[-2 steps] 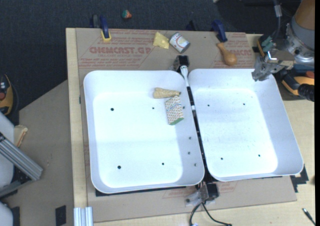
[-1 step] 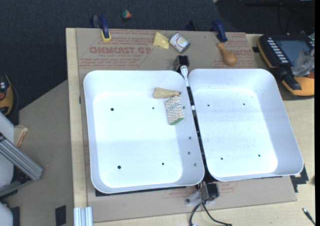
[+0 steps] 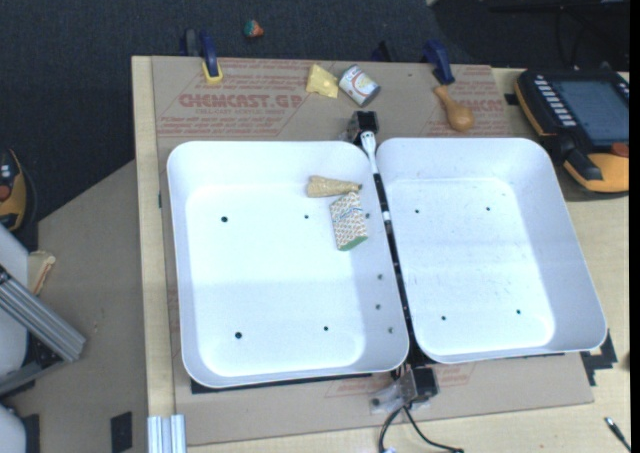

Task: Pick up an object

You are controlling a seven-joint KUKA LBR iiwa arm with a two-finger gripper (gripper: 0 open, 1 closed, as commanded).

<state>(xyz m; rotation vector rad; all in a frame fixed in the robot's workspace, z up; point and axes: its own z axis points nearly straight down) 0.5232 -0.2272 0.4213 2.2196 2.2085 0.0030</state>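
Two objects lie in the left white bin (image 3: pixel 270 341), near its upper right part. One is a tan, cone-like piece (image 3: pixel 330 186) lying flat. Just below it lies a small patterned packet (image 3: pixel 348 220) with a green edge, almost touching the tan piece. The right white bin (image 3: pixel 480 321) sits beside it, with a dark divider strip (image 3: pixel 385 231) between the two.
Behind the bins on the cardboard lie a yellow wedge (image 3: pixel 322 82), a small white cylinder (image 3: pixel 358 85) and a wooden-handled tool (image 3: pixel 453 107). Blue clamps (image 3: pixel 209 54) hold the board's back edge. A handheld control pendant (image 3: pixel 588 121) rests at the right.
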